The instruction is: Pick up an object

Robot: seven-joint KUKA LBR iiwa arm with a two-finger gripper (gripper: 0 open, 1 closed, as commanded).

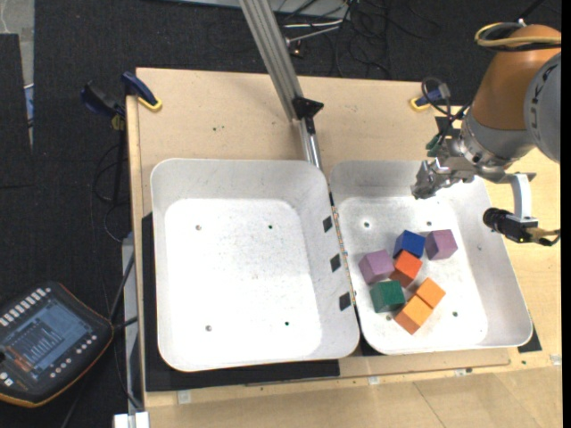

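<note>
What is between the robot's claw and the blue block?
Nothing: in the camera view, only bare white floor of the right bin lies between the gripper and the blue block.

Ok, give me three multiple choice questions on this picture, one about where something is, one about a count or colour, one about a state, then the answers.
1. Where do the blocks lie?
A. right bin
B. left bin
C. bare bench

2. How many orange blocks are there?
A. one
B. three
C. five

3. How does the gripper stand to the blocks?
A. pressed on the green block
B. apart from them, over the far end of their bin
C. over the left bin

Answers:
1 A: the cluster sits in the right bin, not the left bin.
2 B: three orange blocks show, beside two purple blocks, a blue block and a green block.
3 B: the gripper hangs clear of the cluster.
</note>
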